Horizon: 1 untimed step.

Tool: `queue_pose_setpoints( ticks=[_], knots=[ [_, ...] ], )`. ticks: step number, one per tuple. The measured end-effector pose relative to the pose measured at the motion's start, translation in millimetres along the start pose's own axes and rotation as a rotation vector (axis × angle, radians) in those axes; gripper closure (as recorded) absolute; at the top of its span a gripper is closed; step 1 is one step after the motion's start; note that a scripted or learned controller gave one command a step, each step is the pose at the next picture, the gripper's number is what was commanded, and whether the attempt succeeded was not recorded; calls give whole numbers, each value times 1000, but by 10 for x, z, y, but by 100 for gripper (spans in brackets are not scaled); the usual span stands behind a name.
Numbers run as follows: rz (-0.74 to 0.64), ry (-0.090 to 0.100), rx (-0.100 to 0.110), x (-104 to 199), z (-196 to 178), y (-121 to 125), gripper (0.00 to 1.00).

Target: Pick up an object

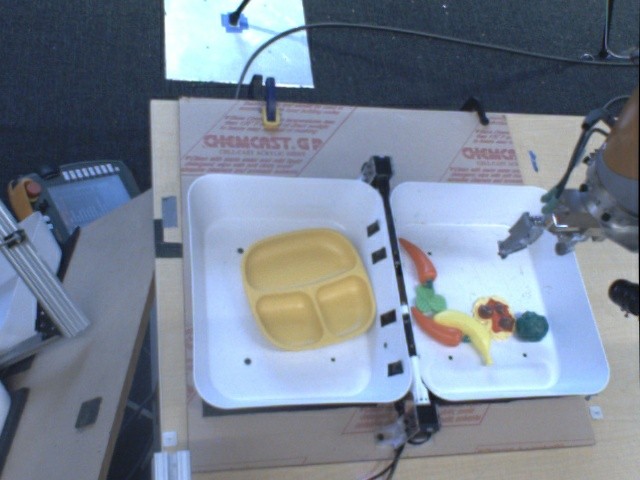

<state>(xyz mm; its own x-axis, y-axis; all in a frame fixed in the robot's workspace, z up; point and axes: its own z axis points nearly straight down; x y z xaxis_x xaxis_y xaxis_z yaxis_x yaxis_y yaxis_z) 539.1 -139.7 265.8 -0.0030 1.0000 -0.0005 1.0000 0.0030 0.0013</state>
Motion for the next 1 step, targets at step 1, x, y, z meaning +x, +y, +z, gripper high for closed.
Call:
queue_pose_setpoints(
  ticks=[1],
  knots=[
    [2,0,2,-60,434,-3,0]
  ],
)
